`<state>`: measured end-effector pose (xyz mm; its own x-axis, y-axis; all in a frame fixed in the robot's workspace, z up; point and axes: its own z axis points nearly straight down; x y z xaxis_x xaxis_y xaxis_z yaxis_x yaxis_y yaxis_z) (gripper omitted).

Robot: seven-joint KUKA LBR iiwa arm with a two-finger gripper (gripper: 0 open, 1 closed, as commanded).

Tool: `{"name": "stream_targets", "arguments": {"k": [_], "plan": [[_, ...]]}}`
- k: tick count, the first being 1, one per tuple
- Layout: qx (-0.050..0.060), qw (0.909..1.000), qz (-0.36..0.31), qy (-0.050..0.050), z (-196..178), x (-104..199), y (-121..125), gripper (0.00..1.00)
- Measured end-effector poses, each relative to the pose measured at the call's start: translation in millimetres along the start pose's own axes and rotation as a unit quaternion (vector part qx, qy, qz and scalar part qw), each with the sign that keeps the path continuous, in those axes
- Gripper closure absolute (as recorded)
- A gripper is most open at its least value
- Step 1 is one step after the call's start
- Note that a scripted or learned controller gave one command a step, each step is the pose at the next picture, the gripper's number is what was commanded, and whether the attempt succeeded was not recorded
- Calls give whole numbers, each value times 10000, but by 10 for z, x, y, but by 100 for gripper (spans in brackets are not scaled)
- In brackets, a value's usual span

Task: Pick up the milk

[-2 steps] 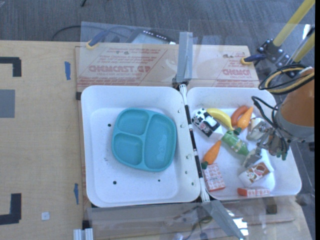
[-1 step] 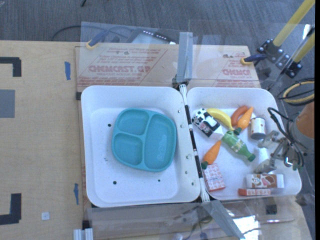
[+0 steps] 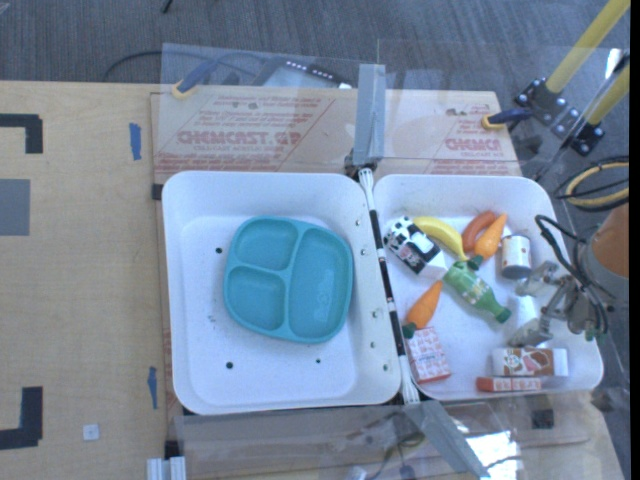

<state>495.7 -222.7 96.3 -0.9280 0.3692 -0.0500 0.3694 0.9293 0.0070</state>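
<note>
The milk (image 3: 411, 244) is a small black-and-white cow-patterned carton lying at the upper left of the right bin (image 3: 570, 218), against a yellow banana (image 3: 441, 234). My gripper (image 3: 541, 306) hangs at that bin's right side, well to the right of the milk and a little nearer the front. It sits between a silver can (image 3: 515, 255) and a brown-and-white carton (image 3: 528, 362). Its fingers stand open with nothing between them.
The right bin also holds two orange carrots (image 3: 486, 231), a green bottle (image 3: 477, 292), another carrot (image 3: 425, 305), a red-and-white box (image 3: 430, 356) and a red bar (image 3: 509, 384). A teal divided plate (image 3: 290, 279) lies in the left bin (image 3: 190, 268).
</note>
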Motion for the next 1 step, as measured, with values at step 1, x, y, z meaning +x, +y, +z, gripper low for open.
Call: {"name": "stream_targets", "arguments": {"k": [1], "plan": [[49,9858,1679,65,33,46,-53,0]]}}
